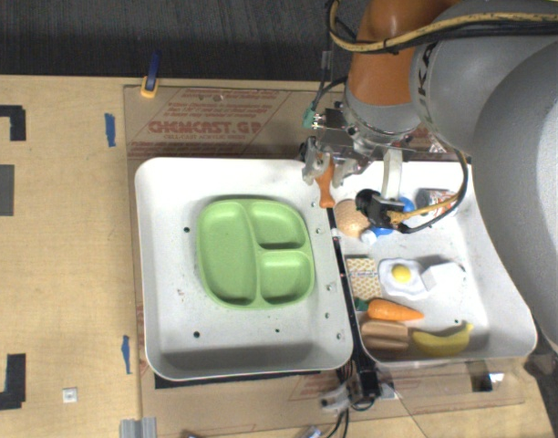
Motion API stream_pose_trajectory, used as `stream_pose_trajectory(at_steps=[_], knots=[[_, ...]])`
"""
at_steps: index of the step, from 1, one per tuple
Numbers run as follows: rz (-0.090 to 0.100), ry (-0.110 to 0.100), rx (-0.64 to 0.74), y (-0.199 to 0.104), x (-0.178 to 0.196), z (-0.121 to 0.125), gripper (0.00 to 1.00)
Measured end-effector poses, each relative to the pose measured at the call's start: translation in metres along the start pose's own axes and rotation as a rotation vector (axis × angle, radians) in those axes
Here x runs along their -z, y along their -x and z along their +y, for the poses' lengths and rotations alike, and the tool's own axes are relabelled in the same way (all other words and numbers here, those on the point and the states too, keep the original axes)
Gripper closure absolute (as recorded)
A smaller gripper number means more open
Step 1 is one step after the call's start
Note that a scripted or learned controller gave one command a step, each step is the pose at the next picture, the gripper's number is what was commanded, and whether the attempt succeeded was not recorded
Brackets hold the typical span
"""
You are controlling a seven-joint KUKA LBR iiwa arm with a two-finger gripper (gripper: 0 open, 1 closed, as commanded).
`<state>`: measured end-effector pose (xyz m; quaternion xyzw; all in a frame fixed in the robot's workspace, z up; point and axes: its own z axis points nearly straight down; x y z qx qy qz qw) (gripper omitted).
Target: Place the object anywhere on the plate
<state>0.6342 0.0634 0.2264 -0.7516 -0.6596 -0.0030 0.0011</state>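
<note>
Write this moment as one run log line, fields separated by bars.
gripper: over the bins' divider, top end | green plate: bare, left bin | toy food: right bin | task: not done

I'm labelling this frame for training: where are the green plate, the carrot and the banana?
green plate (226, 245): camera view, on its large left compartment.
carrot (395, 312): camera view, middle of its orange body.
banana (440, 339): camera view, middle of its yellow curve.

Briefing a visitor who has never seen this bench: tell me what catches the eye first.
The green plate, split into three compartments, fills the middle of the left bin. The grey arm with its orange band looms in from the upper right, over the right bin and its toy food: carrot, banana, fried egg.
</note>
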Motion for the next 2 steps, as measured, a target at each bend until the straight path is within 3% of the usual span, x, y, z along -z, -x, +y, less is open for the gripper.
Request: stream_pose_trajectory(at_steps=[1, 2], knots=[[-0.005, -0.01, 0.027, -0.0645, -0.0044, -0.0435, 1.0], [-0.007, -0.009, 0.025, -0.0624, -0.0043, -0.0427, 0.0]])
